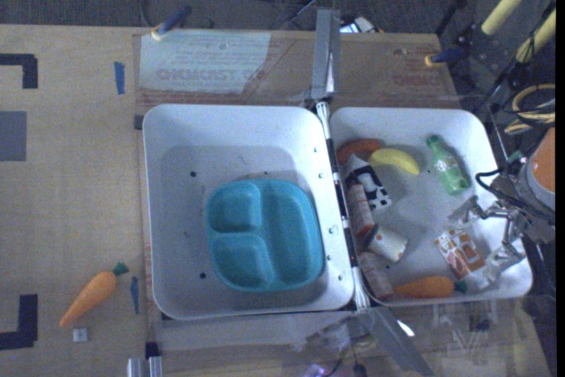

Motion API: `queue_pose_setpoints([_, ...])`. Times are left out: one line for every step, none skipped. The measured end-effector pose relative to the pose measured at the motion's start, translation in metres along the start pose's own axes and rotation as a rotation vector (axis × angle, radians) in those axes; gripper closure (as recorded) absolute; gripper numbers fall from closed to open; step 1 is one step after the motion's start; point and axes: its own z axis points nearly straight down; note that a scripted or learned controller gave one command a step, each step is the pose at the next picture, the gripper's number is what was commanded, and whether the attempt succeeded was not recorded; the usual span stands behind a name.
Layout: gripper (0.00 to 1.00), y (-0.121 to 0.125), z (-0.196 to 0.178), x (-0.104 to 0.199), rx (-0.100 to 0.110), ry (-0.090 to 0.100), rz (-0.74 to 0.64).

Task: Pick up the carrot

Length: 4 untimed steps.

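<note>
An orange carrot (425, 287) with a green tip lies along the front wall of the right bin (415, 117). A second carrot (88, 297) lies on the bench outside the bins, at the far left front. My gripper (485, 235) hangs over the right bin's right side, a little above and right of the bin's carrot. Its fingers (466, 210) are spread open with nothing between them. A small orange-and-white packet (460, 250) lies just left of the gripper.
The left bin (168, 190) holds a blue divided tray (263, 234). The right bin also holds a banana (395, 160), a green bottle (448, 163), a black-and-white carton (370, 188), a white cup (388, 243) and several items along its left wall.
</note>
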Motion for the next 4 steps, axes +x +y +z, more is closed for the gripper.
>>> queue_pose_setpoints([0.0,0.0,0.0,0.0,0.0,0.0,0.0])
queue_pose_setpoints([0.0,0.0017,0.0023,-0.0035,0.004,-0.003,-0.2])
queue_pose_setpoints([0.0,0.0015,0.0024,-0.0034,0.004,-0.003,-0.2])
queue_pose_setpoints([0.0,0.0002,0.0086,-0.0064,0.01,-0.013,-0.69])
